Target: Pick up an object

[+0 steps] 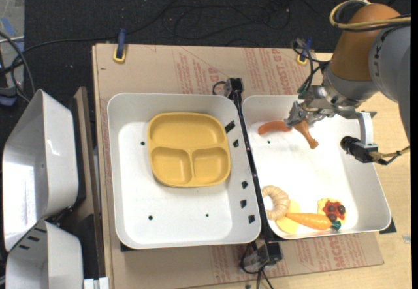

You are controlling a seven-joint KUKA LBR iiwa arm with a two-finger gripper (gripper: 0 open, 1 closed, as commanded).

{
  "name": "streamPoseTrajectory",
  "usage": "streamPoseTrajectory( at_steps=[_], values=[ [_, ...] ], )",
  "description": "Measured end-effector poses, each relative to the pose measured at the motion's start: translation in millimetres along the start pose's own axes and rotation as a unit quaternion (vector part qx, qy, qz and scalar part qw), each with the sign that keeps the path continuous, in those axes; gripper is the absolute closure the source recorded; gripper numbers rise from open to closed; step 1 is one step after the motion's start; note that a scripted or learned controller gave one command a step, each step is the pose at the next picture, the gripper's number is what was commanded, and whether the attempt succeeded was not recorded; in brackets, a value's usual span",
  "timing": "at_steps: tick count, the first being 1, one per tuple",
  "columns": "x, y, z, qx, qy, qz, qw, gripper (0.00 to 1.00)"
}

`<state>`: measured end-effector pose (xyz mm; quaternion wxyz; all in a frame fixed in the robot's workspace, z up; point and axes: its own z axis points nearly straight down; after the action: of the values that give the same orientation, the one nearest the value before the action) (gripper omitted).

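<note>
Right now, front to back: right bin (366, 183) has a shrimp (275, 201), a carrot (309, 220) and a small red-and-yellow piece (332, 208) clustered at its front edge; left bin (124, 170) holds a yellow divided plate (189, 149). Further back, a sausage (274, 127) and a brown stick-shaped piece (306, 134) lie just under the gripper (302, 113). Can't tell finger spread, nothing visibly held. Risk: the two targets lie close together, so closing could nudge one aside or clip both and drop them.
</note>
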<state>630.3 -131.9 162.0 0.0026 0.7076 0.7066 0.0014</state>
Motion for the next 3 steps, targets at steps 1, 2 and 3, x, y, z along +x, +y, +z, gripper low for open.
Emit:
streamPoseTrajectory(
  at_steps=[1,2,3],
  values=[
    [8.5,0.8,-59.5,0.0,0.0,-0.002,1.0,1.0],
    [2.2,-0.5,-120.0,0.001,0.0,-0.002,1.0,1.0],
    [54.2,-10.2,-100.4,0.004,0.001,-0.004,1.0,1.0]
  ],
)
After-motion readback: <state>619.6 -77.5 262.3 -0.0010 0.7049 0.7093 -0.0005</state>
